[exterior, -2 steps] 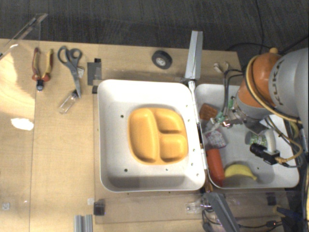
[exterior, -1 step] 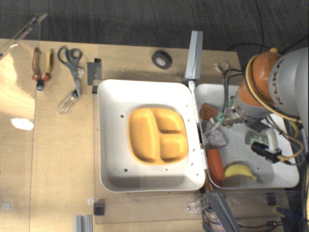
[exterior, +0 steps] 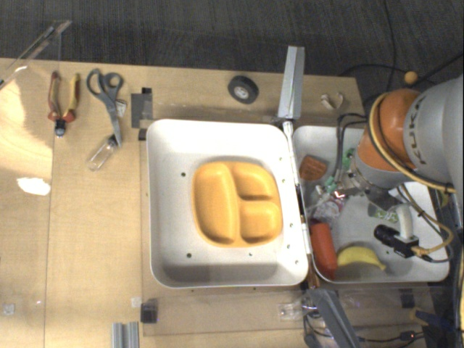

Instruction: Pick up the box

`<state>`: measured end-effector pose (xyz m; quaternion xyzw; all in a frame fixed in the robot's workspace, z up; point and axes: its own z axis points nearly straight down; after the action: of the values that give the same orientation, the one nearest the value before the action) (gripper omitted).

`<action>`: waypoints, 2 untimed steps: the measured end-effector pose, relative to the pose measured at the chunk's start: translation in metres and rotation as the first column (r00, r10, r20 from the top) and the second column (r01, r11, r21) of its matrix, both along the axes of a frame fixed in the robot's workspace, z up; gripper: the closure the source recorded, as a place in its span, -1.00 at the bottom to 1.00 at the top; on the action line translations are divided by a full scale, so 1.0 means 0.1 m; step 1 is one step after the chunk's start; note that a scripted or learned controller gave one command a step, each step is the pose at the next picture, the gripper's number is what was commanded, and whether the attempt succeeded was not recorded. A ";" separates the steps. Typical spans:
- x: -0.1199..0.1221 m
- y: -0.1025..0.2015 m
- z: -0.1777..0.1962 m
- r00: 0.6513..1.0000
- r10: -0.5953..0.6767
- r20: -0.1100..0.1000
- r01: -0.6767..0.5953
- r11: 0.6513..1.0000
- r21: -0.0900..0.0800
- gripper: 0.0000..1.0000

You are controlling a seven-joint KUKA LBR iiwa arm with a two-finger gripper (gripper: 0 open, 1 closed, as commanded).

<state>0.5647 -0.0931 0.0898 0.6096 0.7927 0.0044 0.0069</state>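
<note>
Grey arm [exterior: 428, 133] reaching into the right bin [exterior: 428, 270].
Gripper [exterior: 335, 188] is hovering near a brown box [exterior: 313, 168]; jaw state unclear.

So the arm [exterior: 428, 133] comes in from the right side of the view, big grey body with the orange band [exterior: 391, 125] sitting just above the wrist. It's bent down steeply, wrist pointing down and a bit to the left. The gripper [exterior: 335, 192] hangs low at the end of it, left of the orange band, kinda dark and cluttered with cables looping around the wrist. There's a small red light glowing near the tip. Honestly the tip is too small and busy to make out much more.
</note>
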 end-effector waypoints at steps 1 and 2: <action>0.04 -0.01 0.13 1.000 0.003 0.012 -0.002 1.000 -0.004 1.00; 0.04 -0.01 0.13 1.000 0.003 0.011 -0.003 1.000 -0.004 -1.00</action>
<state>0.5683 -0.0939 0.1025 0.6085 0.7934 0.0062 0.0125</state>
